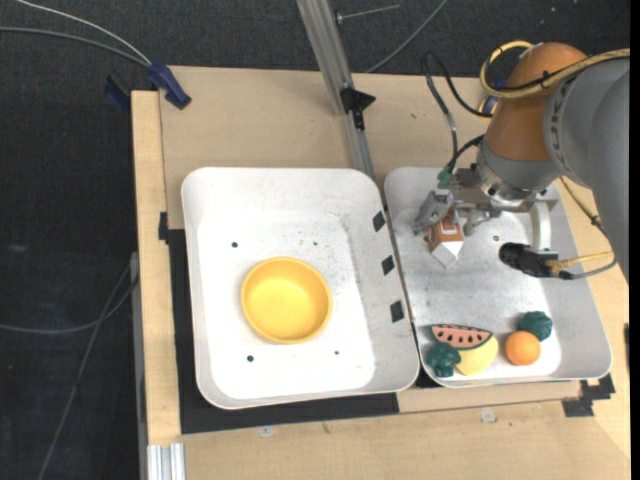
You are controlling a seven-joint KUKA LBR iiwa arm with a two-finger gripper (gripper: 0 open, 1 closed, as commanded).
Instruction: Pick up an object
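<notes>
My gripper (pixel 447 218) hangs over the upper left part of the right bin (pixel 570 268), below the arm's orange band. A small orange-and-white block (pixel 447 240) sits between its grey fingers (pixel 432 211), tilted, with its white end pointing down toward the bin floor. The gripper is shut on this block. Along the right bin's front edge lie a watermelon slice (pixel 462 335), a yellow fruit (pixel 480 356), a green piece (pixel 443 359), an orange (pixel 521 348) and a dark green broccoli-like piece (pixel 537 323).
A yellow bowl (pixel 286 298) rests in the left bin (pixel 215 218). A metal pole (pixel 335 58) slants across the bench behind the bins. A black cable with a plug (pixel 528 259) trails from the wrist over the right bin.
</notes>
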